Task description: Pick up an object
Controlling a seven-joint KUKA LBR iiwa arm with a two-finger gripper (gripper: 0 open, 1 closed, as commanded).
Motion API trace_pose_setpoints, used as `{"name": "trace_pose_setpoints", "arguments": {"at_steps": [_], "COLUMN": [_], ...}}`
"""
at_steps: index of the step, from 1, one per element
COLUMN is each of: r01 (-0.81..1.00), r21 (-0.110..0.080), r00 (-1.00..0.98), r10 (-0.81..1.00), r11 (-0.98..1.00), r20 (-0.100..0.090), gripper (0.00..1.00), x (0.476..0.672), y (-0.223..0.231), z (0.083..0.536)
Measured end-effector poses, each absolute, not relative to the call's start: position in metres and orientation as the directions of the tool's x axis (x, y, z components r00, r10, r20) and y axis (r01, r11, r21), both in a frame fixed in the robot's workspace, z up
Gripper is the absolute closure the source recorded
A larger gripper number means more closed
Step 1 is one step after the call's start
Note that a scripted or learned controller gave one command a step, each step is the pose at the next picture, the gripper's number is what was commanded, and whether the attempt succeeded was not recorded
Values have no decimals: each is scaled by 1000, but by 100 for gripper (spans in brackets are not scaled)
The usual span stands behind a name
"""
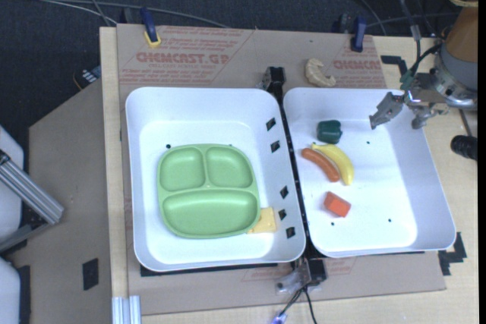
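Gripper poised over the right bin, nothing picked.

Left of the banana [338, 161] sits the green tray [209, 190]; the pepper [329, 131] just above it, the orange block [337, 204] below; up-right, the gripper [395, 111] hovers, fingers apart, likely lining up a grasp.

Glossy white plastic bins [152, 186] rest on matt printed cardboard [197, 49]; green tray [209, 190] looks smooth.

The green plate [208, 191] hides part of the yellow wedge [266, 221].
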State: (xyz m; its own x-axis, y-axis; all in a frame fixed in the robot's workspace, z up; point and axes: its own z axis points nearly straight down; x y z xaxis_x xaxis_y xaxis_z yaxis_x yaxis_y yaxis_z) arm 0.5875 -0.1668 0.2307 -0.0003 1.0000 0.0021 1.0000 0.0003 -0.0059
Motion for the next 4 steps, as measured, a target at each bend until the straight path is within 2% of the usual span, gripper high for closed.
{"name": "trace_pose_setpoints", "arguments": {"at_steps": [2,3,4], "r01": [1000,1000,1000], "r21": [-6,1,7], "r00": [0,-1,-2], "r10": [1000,1000,1000], "r11": [0,1,2], "r20": [2,1,-1], "gripper": [0,100,100], "x": [583,585,595], "y": [-157,-158,-157], "z": [142,156,205]}}
